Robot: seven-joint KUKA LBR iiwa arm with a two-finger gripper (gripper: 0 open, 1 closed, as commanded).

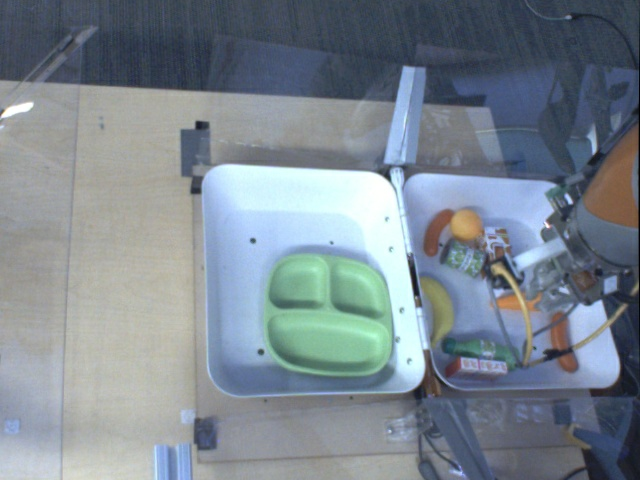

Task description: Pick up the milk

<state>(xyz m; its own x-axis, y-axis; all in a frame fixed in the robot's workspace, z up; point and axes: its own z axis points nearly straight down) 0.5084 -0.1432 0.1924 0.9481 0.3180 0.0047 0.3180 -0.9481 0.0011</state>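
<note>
— Well, where was the gripper point(535, 273)?

— Low in the right bin point(500, 180), tip aimed left toward the clutter. Whether it was wide or closed, I couldn't tell; cables and glare hid that. Nothing showed as held.

— And the milk?

— I took it to be the small carton point(495, 240), lying in that bin just left of the gripper, tucked between the orange point(465, 224) and a can point(462, 258). It was small and blurred, so that was my best reading.

— Why come in from that side?

— The arm point(610, 203) reached over the right rim, so the carton's open flank faced it. The can crowded the far side, and a carrot point(512, 304) lay just below the gripper.

— And further out?

— A banana point(437, 306) lay by the dividing wall. The left bin point(230, 268) held a green tray point(328, 313), well apart. Both bins sat on the counter point(100, 268).
</note>
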